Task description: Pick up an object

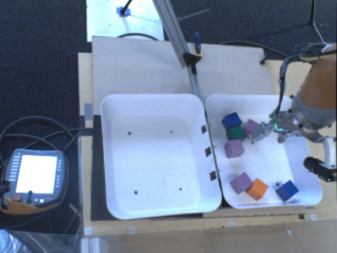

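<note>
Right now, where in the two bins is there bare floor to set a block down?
The left bin offers bare floor wall to wall. In the right bin, cubes crowd the upper left beside the gripper and the lower edge; a bare strip lies between.

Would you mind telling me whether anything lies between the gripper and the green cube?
Yes: a purple cube sits right at the gripper, between it and the green cube, which also touches a blue cube.

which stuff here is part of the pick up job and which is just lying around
Part of the job:
- hand, low in the right bin
- blocks in that bin: blue block, green block, purple block, orange block

Just lying about:
- left bin
- teach pendant
- cables
</note>
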Robot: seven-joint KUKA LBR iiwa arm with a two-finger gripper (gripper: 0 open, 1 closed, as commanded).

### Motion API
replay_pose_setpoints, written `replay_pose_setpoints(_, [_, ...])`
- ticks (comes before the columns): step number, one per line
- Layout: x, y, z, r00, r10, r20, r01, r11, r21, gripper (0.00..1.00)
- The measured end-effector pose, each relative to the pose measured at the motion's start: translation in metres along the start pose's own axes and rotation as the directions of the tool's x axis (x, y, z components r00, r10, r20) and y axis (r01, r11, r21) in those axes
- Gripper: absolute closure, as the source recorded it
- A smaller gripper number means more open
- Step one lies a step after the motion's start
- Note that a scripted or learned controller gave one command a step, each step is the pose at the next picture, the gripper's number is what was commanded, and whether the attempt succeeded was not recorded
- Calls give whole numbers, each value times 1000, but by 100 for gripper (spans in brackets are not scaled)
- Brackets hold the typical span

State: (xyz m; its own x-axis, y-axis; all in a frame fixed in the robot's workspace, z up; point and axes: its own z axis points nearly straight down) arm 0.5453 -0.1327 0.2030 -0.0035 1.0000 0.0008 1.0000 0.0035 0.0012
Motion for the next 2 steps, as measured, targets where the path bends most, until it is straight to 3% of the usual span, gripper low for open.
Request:
replay_pose_setpoints(1, [6, 5, 45, 1000, 0, 0, 0, 1000, 4, 0])
replay_pose_setpoints(2, [0, 10, 86, 1000, 0, 3, 0, 1000, -11, 0])
